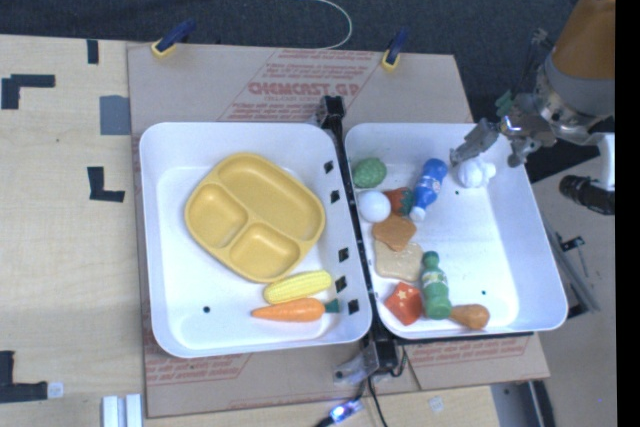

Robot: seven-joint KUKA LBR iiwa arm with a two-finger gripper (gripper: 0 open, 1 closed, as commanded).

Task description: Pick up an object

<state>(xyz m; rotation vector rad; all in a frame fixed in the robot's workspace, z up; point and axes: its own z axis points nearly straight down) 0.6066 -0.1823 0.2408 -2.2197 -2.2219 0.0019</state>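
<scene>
The worktop carries two shallow white bins side by side on cardboard. In the left bin a yellow sectioned tray lies tilted toward the middle; below it a corn cob sits just above a carrot, near the bin's lower right corner.

The right bin holds the loose items, mostly along its left side. At the top left is a green round vegetable, with a white ball just below it. A blue and white bottle lies slanted beside them, and something red-orange peeks out between it and the ball. Lower down a brown toast-like piece rests on a pale bread slice. A green bottle lies below that, a red wedge touching its left side and an orange-brown lump to its right.

The pincer reaches over the right bin's upper right corner, above a small white object near the wall. Whether its fingers grip that object or how far apart they stand, I cannot tell.
</scene>
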